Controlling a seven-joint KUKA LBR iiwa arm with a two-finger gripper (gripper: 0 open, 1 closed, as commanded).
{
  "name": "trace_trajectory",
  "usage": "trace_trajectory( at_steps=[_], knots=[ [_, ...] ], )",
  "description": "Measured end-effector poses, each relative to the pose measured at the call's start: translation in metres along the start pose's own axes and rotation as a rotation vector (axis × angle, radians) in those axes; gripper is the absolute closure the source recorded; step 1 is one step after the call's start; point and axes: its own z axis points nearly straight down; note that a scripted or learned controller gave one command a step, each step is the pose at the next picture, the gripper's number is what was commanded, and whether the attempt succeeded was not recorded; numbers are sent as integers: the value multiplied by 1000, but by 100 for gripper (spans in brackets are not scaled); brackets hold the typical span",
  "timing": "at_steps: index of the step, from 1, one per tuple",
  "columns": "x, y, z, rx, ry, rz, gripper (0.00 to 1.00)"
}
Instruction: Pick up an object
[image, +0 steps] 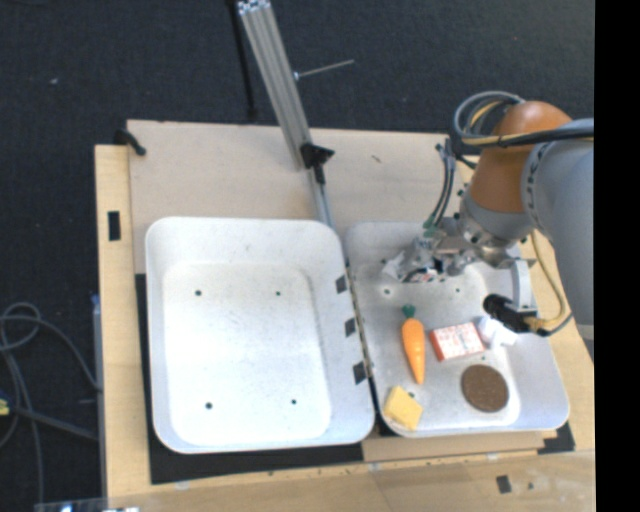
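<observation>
Yellow block (403, 407), brown disc (485, 387), carrot (413, 347) and red-white box (456, 342) lie loose in right bin (540, 405), nearest cam. Jaws (418, 262) low at bin's far end w/ nothing between them; apart or together: cannot tell. Pick not yet done; grasp & lift remain.

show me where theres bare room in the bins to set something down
The left bin is bare across its whole floor. The right bin is crowded: carrot, red box, brown disc, yellow block, with the gripper over its far end.
</observation>
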Motion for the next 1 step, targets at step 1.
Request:
trace_trajectory(
  at_steps=[1],
  knots=[
    [-1, 0, -9, 3, 1, 4, 100]
  ],
)
